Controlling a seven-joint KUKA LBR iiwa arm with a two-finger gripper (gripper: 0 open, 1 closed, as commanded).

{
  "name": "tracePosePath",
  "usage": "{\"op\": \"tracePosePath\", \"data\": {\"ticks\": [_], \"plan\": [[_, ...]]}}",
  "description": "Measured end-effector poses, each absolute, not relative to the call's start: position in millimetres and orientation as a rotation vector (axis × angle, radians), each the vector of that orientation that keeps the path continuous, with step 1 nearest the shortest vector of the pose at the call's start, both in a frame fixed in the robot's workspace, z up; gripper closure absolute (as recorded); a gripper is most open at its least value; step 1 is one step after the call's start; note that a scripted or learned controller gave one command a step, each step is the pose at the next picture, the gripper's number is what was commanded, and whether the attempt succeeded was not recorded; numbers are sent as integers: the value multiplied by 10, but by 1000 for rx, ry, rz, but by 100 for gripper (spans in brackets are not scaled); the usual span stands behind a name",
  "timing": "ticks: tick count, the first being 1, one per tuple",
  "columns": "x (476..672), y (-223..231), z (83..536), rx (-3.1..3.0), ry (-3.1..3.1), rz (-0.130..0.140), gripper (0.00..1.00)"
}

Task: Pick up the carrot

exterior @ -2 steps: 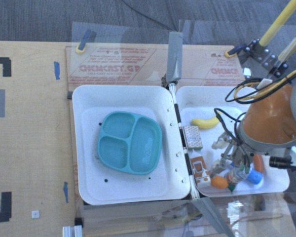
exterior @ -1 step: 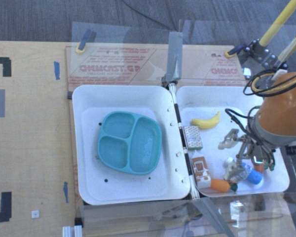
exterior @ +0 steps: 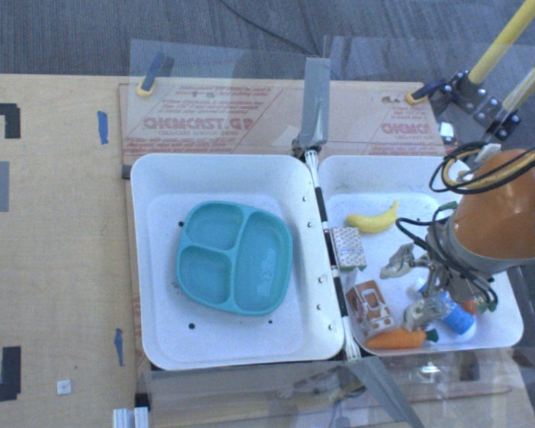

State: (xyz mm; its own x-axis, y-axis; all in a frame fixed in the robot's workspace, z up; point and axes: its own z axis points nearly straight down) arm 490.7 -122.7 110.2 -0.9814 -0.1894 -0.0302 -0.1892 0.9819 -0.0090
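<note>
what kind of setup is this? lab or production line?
Likely a lab pick-and-place test bench: two white bins on a taped plywood bench, toy items like a carrot and banana, a robot arm with loose cabling.

The carrot (exterior: 398, 338) lies against the near wall of the right bin (exterior: 510, 328), so that side is closed off; a small box (exterior: 368, 303) crowds it on the left; a blue object (exterior: 459, 321) sits just to its right; the end effector (exterior: 425, 310) hangs just above it; the bin floor beyond the banana (exterior: 374, 221) stays open.
</note>
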Motion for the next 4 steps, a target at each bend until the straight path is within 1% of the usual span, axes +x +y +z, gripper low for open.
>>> {"op": "tracePosePath", "data": {"ticks": [1, 2, 3, 4], "plan": [[5690, -1430, 1124, 37, 3132, 1, 0], [6439, -1244, 1237, -202, 3124, 1, 0], [6570, -1000, 896, 151, 3129, -13, 0], [6597, -990, 1019, 156, 3117, -5, 100]]}}
